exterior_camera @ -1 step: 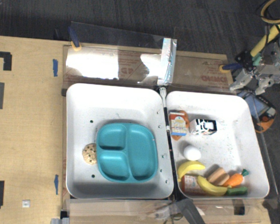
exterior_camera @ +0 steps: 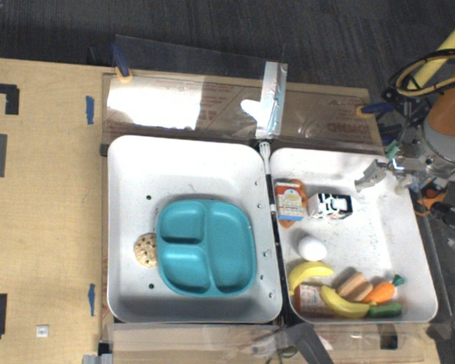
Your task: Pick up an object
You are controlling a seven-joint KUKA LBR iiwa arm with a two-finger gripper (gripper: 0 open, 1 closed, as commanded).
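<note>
A light wooden bench (exterior_camera: 32,227) carries two shallow white bins side by side, with dark carpet beyond its far edge and blue tape tabs along its left side. A clear plastic sheet (exterior_camera: 194,102) lies behind the bins.

The left bin (exterior_camera: 129,164) holds a teal divided tray (exterior_camera: 206,247), with a cookie (exterior_camera: 145,249) touching the tray's left edge.

The right bin (exterior_camera: 393,241) holds an orange carton (exterior_camera: 290,202) against its left wall, a black-and-white item (exterior_camera: 332,205) just beside it, a white egg (exterior_camera: 312,248) below, and along the near wall a banana (exterior_camera: 328,290), a sausage (exterior_camera: 352,284) and a carrot (exterior_camera: 382,291) clustered together.

The gripper (exterior_camera: 375,175) hangs over the right bin's far right corner, well apart from the objects. Nothing is between its fingers; their spread cannot be told.
</note>
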